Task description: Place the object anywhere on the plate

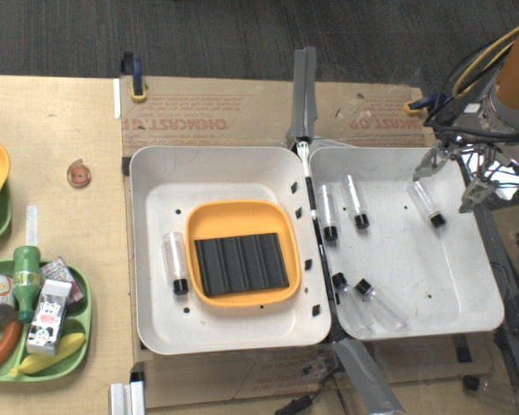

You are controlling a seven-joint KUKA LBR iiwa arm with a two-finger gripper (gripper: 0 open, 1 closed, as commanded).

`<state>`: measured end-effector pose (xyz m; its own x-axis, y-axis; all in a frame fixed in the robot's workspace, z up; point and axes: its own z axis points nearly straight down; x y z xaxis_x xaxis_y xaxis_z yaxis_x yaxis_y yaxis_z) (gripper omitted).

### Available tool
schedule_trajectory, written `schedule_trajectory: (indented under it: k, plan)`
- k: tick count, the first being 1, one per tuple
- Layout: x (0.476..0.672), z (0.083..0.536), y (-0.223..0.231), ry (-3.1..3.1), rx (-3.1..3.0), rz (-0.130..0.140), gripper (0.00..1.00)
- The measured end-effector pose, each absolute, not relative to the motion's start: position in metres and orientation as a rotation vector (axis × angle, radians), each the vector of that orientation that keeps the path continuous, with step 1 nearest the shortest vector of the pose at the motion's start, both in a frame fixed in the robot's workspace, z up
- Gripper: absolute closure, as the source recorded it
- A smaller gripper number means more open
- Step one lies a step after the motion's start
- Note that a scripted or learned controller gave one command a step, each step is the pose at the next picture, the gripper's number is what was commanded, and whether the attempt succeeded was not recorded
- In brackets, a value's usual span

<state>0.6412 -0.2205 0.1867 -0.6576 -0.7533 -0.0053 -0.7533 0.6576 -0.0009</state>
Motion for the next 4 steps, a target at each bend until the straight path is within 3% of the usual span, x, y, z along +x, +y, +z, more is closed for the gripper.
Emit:
schedule_trajectory:
  k: [1, 4]
  plan:
    - [0.660, 0.200, -0.216, 2.667, -1.647, -0.002, 0.00]
    - [0.660, 0.221, -0.212, 2.389, -2.031, 0.001, 0.00]
